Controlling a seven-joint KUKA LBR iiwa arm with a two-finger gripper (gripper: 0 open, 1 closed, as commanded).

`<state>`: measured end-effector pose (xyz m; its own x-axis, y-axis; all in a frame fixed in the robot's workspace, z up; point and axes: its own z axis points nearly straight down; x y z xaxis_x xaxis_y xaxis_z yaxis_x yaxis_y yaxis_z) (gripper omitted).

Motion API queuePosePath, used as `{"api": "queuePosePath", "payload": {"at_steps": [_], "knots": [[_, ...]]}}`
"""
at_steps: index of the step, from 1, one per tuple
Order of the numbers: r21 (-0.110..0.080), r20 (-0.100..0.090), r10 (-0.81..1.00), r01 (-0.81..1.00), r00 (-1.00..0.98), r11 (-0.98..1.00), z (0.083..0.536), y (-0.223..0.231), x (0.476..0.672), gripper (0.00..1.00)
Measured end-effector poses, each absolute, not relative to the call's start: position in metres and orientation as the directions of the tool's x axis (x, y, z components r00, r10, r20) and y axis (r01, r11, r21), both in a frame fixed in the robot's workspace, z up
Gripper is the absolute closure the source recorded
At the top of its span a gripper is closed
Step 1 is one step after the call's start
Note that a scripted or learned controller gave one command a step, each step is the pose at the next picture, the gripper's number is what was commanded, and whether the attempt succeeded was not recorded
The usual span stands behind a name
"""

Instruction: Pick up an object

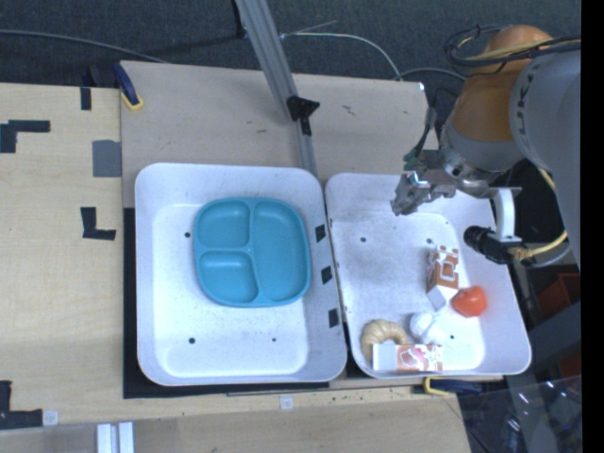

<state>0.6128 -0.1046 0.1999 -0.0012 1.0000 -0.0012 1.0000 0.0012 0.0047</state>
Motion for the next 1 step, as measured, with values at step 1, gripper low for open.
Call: {"api": "queuePosePath", "payload": {"at_steps": [1], "knots": [[0.003, -0.001, 1.000, 1.000, -0.001, 0.001, 0.2407, -0.1045, 0.6137, 1.00]]}}
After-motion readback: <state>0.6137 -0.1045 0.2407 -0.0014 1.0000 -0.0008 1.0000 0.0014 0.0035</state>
